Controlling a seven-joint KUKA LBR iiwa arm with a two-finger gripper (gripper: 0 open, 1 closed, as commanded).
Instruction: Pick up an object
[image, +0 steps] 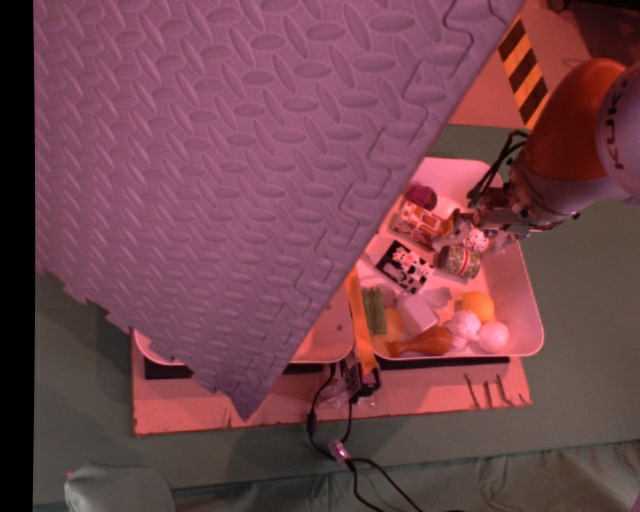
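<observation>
End effector (478, 228) sits low over the right bin (528, 300), toward its 12 o'clock side, at the end of the grey and orange arm (585, 130). It is in dark clutter, so one cannot tell if it is open or closed, or if it grips anything.

Possible objects to pick lie close together in this bin: a round patterned can (460, 260) just at 6 o'clock from the end effector, a black and white card (405, 265) at 8 o'clock, an orange ball (478, 304), a white ball (492, 336) and a brown drumstick toy (425, 343) nearer the 6 o'clock rim.

A big purple foam mat (220, 160) covers the left bin (325, 345) almost fully.

Risk, as a judgement: the objects crowd each other, so a descent may push the can aside or catch two things, and the round can may roll out of a weak grip.
</observation>
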